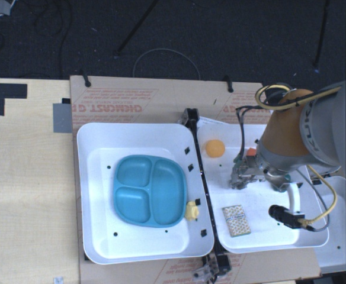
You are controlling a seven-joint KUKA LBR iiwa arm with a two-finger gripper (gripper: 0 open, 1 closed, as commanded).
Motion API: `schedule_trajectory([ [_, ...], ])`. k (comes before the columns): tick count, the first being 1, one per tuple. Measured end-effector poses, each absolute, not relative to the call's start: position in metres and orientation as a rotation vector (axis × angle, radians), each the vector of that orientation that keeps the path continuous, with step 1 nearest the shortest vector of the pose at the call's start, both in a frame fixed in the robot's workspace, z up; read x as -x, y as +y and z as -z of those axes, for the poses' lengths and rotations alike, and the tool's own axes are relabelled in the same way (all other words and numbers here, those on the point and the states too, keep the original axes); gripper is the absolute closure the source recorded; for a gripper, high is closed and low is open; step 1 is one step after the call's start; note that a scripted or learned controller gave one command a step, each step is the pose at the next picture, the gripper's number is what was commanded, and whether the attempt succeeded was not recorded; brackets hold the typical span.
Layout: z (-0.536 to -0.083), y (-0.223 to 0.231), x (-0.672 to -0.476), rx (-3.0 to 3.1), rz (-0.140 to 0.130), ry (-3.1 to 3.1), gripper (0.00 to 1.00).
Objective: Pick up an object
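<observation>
An orange ball (215,148) lies near the back left of the right bin (262,241). A small patterned packet (236,220) lies flat toward that bin's front. My gripper (240,179) hangs low over the right bin's middle, right of the ball and behind the packet. A bit of red (251,152) peeks out just behind the wrist. In the left bin (96,229) a blue divided plate (150,190) lies flat, with a small yellow piece (192,210) at its right edge.
The arm's grey body and orange band (285,129) cover the right bin's back right. Cables (315,212) and a black fitting (284,216) trail over its right side. A black divider (199,182) runs between the bins.
</observation>
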State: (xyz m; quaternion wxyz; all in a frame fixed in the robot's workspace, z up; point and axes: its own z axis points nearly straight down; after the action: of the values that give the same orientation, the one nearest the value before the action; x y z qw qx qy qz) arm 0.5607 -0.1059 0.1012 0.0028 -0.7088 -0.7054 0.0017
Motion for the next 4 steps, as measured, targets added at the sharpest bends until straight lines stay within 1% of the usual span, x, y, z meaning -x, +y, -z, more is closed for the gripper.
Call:
schedule_trajectory([
  [1,-0.152,-0.102,-0.57,2.221,0.001,-2.223,1.0],
  [2,-0.212,-0.102,-0.563,2.221,0.002,-2.224,1.0],
  [3,-0.248,-0.103,-0.564,2.22,0.001,-2.224,1.0],
  [4,-0.249,-0.049,-0.554,2.214,-0.002,-2.222,1.0],
])
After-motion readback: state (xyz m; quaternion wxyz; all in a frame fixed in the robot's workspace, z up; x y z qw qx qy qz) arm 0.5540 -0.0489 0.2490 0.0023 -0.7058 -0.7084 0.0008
